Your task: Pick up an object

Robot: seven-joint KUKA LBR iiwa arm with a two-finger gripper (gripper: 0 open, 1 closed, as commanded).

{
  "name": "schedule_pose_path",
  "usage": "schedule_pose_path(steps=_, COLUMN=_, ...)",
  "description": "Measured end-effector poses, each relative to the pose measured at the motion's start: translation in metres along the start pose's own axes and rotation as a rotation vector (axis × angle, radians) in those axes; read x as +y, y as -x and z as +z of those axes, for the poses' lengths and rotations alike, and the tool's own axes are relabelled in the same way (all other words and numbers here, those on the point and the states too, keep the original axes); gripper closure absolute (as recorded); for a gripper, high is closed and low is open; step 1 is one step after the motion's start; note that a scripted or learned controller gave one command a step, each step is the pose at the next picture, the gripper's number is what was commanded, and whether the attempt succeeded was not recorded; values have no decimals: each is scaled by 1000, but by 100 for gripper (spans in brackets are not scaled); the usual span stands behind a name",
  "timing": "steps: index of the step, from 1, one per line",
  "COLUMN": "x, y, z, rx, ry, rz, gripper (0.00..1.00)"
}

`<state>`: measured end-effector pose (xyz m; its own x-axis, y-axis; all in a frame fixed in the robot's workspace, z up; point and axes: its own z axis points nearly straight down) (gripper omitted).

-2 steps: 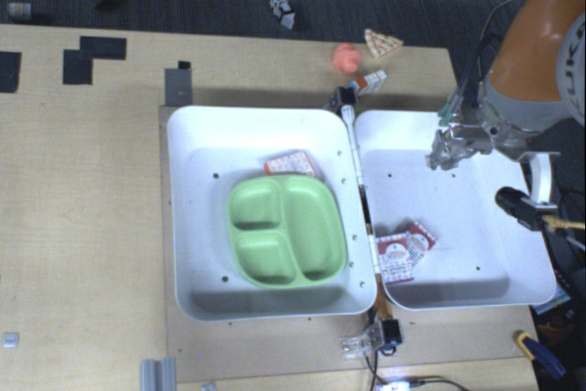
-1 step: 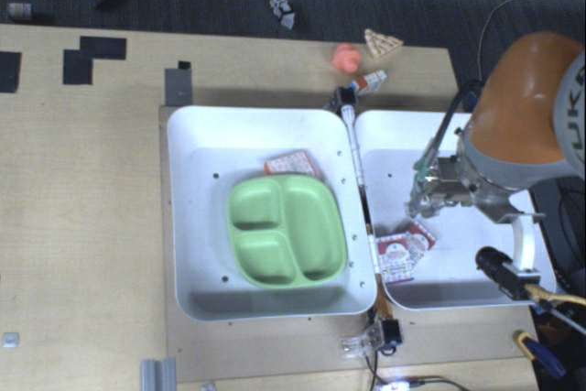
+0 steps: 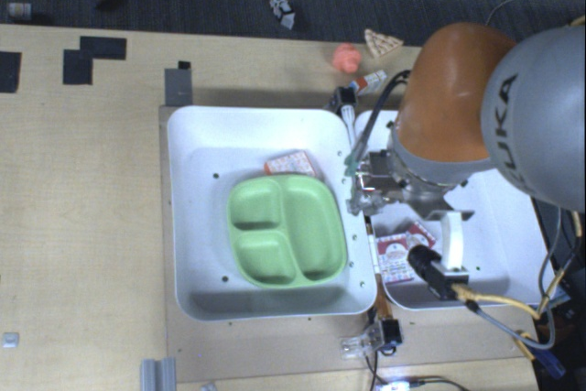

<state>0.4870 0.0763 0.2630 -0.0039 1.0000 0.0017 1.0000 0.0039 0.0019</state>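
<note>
A green divided plate (image 3: 286,229) lies in the middle of the left bin (image 3: 188,224). Tucked behind its far edge is a small red and white packet (image 3: 291,163). A second red and white packet (image 3: 396,254) lies in the right bin (image 3: 504,275), near the wall between the bins. My gripper (image 3: 400,195) hangs over the left side of the right bin, just above and behind that packet. The grey and orange wrist hides most of it and covers much of the right bin.
On the bench behind the bins sit a pink ball (image 3: 346,58), a tan wedge-shaped piece (image 3: 383,41) and a small marker-like item (image 3: 352,98). Black patches mark the bench at the far left. Small loose items lie on the dark floor beyond.
</note>
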Motion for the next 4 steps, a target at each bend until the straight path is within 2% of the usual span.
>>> schedule_pose_path(steps=1, x=0, y=-87, z=29, rx=0, ry=-1, rz=0, gripper=100)
schedule_pose_path(steps=2, x=0, y=-86, z=29, rx=-1, ry=0, rz=1, gripper=0)
schedule_pose_path(steps=3, x=38, y=-30, z=79, rx=-2, ry=-1, rz=3, gripper=0)
schedule_pose_path(steps=4, x=74, y=-45, z=163, rx=4, ry=15, rz=-2, gripper=0)
